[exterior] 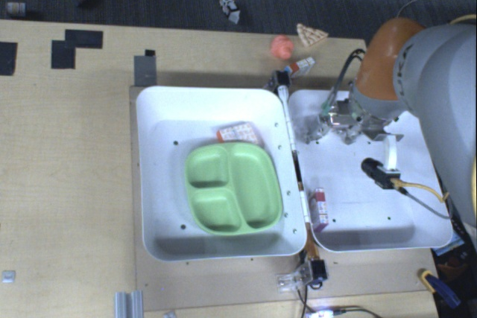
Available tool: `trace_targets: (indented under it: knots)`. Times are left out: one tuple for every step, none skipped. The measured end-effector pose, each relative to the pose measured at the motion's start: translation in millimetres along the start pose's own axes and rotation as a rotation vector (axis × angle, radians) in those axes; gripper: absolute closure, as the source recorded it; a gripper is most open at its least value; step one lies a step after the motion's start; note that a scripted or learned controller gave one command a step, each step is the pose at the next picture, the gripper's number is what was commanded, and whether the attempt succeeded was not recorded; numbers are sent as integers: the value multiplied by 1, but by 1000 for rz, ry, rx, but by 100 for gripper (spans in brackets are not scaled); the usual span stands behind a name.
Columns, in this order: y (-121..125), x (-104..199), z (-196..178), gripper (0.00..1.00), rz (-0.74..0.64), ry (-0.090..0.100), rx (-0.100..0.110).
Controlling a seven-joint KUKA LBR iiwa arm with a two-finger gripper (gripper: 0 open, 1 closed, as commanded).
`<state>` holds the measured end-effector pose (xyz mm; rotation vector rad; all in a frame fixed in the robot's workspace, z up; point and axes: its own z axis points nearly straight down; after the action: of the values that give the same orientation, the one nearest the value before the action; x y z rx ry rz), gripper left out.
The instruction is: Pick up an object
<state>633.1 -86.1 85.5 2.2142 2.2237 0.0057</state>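
I am hovering my end effector (328, 124) over the upper left of the right bin (358, 223), and I cannot tell whether it is released or clenched. The tube (319, 206) is lying straight below it in the frame, just beside this bin's left wall, its long axis running up and down.

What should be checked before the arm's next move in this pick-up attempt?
1. Gripper over a bin: ok, it is over the back of the right bin.
2. Grasp state: cannot tell.
3. Things to pick: ok, a small red object is in the right bin. A green divided tray and a patterned packet are in the left bin.
4. Gripper above a target: not ok, the red object lies apart from it, nearer the front.
5. Red object free of the bin wall: cannot tell.
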Motion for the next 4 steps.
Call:
trace_targets:
  knots:
    - [2, 0, -13, 100, -4, -1, -7]
    - [38, 75, -101, 100, -3, 2, -3]
    - [38, 177, -168, 100, -3, 3, 0]
    - [-39, 200, -168, 100, -2, 2, 3]
